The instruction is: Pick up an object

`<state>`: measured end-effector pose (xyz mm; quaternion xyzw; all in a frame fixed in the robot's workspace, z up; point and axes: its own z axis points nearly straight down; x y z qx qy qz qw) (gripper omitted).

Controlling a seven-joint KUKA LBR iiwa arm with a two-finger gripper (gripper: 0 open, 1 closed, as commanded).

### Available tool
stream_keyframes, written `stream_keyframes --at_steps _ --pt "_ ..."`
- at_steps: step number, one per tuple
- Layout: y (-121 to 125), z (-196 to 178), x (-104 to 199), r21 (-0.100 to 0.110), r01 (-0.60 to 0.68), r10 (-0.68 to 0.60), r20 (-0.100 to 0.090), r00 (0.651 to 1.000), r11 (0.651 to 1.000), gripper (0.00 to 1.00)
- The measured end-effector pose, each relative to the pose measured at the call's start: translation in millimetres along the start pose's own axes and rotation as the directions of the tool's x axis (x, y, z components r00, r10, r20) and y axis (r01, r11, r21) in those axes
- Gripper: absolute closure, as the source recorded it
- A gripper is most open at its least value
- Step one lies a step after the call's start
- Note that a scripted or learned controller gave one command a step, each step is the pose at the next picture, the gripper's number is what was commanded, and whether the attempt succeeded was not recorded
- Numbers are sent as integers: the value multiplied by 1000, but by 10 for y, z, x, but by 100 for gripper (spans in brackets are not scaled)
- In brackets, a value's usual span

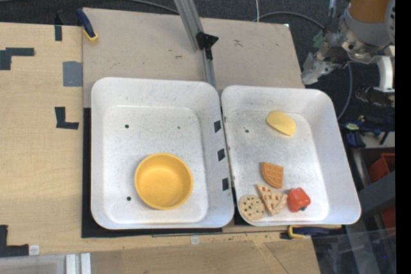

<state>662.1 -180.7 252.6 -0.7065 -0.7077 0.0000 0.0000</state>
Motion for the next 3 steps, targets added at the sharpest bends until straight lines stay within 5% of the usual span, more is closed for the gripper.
stream_keyframes --at_steps 3 --pt "-440 70 1510 2 4 -4 -2 1000 1000 100"
